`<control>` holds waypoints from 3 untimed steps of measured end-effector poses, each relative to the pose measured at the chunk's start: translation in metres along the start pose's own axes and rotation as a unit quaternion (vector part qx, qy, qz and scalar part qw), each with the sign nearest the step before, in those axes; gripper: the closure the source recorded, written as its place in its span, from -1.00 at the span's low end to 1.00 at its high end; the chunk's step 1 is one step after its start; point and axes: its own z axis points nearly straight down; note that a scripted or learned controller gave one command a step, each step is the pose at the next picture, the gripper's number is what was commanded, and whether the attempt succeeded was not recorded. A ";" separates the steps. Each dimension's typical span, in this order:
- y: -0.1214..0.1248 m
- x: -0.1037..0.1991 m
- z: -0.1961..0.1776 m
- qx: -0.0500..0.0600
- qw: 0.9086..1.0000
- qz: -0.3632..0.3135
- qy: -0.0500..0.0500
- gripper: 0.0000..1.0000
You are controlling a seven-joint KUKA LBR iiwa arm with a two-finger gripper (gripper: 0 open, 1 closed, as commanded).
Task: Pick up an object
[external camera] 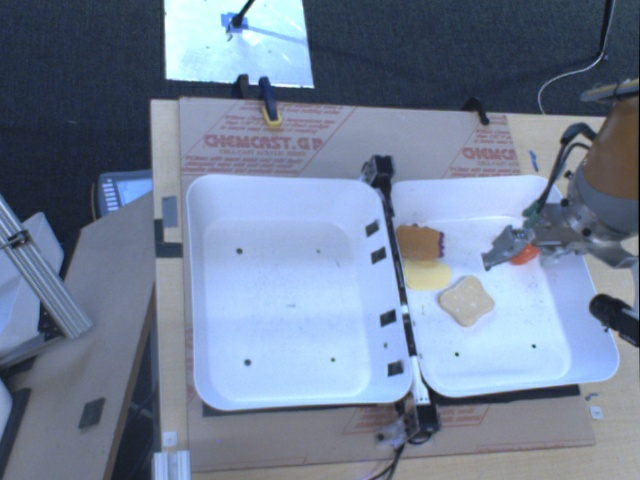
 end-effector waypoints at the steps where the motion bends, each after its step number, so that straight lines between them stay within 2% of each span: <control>1: 0.029 0.016 -0.246 -0.010 1.000 -0.002 -0.002 -1.00; 2: 0.028 0.016 -0.247 -0.003 1.000 -0.003 -0.001 1.00; 3: 0.055 0.114 -0.245 -0.001 1.000 -0.006 0.001 1.00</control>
